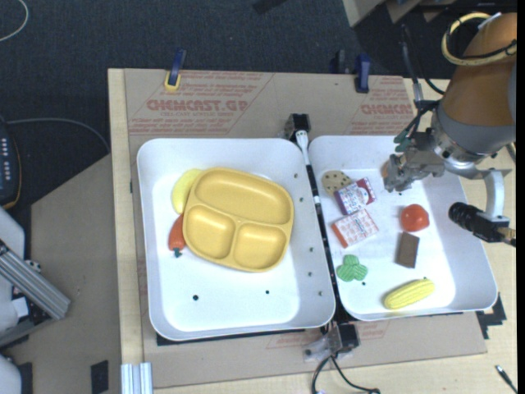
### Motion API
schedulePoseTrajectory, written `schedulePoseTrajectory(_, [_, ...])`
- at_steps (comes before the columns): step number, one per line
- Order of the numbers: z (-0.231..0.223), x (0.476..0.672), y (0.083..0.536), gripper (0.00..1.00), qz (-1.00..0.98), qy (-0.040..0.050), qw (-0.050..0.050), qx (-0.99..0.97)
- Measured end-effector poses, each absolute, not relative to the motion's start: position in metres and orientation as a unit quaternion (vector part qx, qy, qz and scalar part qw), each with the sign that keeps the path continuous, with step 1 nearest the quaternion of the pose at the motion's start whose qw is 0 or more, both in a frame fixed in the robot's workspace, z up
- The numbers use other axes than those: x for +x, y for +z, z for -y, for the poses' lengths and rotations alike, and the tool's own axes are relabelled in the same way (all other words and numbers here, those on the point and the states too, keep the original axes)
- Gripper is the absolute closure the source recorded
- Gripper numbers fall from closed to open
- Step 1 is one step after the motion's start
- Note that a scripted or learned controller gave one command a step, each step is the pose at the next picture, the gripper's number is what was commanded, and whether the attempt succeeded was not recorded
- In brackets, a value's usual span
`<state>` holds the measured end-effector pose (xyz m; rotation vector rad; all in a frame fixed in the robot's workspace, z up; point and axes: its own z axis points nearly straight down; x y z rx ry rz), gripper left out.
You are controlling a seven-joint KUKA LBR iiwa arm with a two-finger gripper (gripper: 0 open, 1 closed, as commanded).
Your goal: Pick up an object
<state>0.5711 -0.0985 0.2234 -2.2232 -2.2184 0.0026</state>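
1. The claw (399, 179) hangs over the right bin (467, 298); I cannot tell its grip.
2. Just left lie a red-and-white packet (356, 195) and a cookie (333, 180).
3. A tomato (415, 217) sits nearby.
4. A yellow tray (238, 217) occupies the left bin (160, 245).

I count two white bins, left (156, 245) and right (459, 298). Left bin: one yellow tray (238, 218), one lemon (184, 189), one carrot (176, 235). Right bin: one cookie (333, 180), two red packets (355, 196) (354, 227), one tomato (415, 217), one brown block (408, 250), one green piece (352, 269), one corn cob (408, 293). On the bench's far edge I see two clamps (174, 72) (362, 72).
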Motion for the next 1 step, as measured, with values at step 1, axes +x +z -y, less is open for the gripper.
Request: schedulePoseTrajectory(1, [0.0971, 0.5758, 0.2264, 1.00, 0.707, -0.0007, -0.001, -0.707])
